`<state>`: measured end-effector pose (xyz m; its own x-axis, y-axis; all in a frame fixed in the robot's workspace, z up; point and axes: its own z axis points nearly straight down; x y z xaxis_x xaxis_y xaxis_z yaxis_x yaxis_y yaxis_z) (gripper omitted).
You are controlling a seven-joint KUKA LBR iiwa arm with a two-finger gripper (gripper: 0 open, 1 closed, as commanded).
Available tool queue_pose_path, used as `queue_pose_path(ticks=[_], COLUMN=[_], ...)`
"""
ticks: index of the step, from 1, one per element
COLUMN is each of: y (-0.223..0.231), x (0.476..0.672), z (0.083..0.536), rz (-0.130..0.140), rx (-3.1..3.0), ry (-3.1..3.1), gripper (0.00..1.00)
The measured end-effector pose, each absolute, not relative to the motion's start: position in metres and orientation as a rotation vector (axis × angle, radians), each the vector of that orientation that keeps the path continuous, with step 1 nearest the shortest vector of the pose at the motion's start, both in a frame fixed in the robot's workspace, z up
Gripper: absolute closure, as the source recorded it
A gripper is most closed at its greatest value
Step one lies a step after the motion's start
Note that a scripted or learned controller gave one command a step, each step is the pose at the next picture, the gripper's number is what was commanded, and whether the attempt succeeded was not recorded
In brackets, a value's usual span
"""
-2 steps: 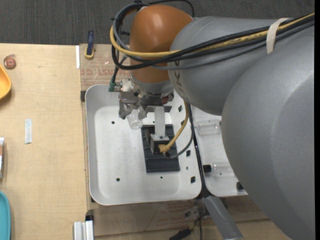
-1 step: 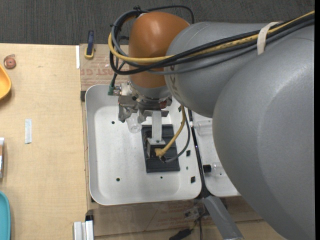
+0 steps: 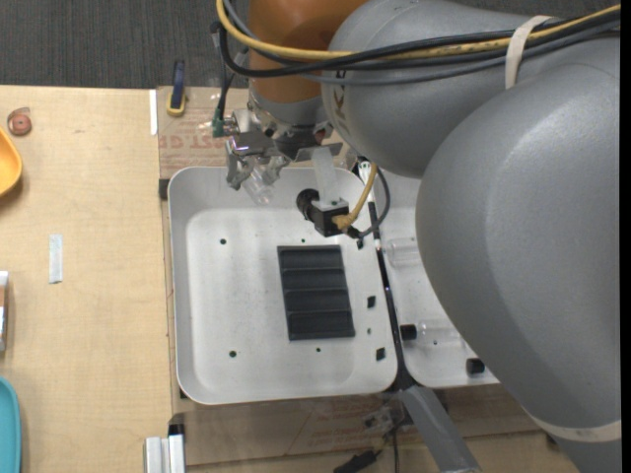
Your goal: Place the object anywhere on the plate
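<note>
The grey arm with an orange band (image 3: 473,166) is filling the right side of the view and covering most of the right-hand shallow white bin (image 3: 434,358). The left-hand shallow white bin (image 3: 207,294) is sitting on the pale wooden table (image 3: 89,215), carrying a black ribbed rectangular plate (image 3: 315,292) near its middle. The gripper (image 3: 246,170) is hanging over that bin's far rim; whether it is open or closed cannot be told. An orange dish edge (image 3: 8,166) is lying at the table's left.
</note>
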<state>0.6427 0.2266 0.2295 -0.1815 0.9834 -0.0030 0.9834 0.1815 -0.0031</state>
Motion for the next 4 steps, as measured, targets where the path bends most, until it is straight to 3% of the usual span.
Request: queue_pose_path(ticks=[1, 2, 3, 4], y=[0.212, 0.216, 0.209, 0.212], x=[0.595, 0.585, 0.551, 0.582], z=[0.225, 0.199, 0.270, 0.241], rz=[-0.005, -0.007, -0.006, -0.005], rx=[2.051, 1.879, 1.833, 1.506], ry=[2.380, 2.519, 2.552, 2.758], gripper=[1.00, 1.00, 1.00, 1.00])
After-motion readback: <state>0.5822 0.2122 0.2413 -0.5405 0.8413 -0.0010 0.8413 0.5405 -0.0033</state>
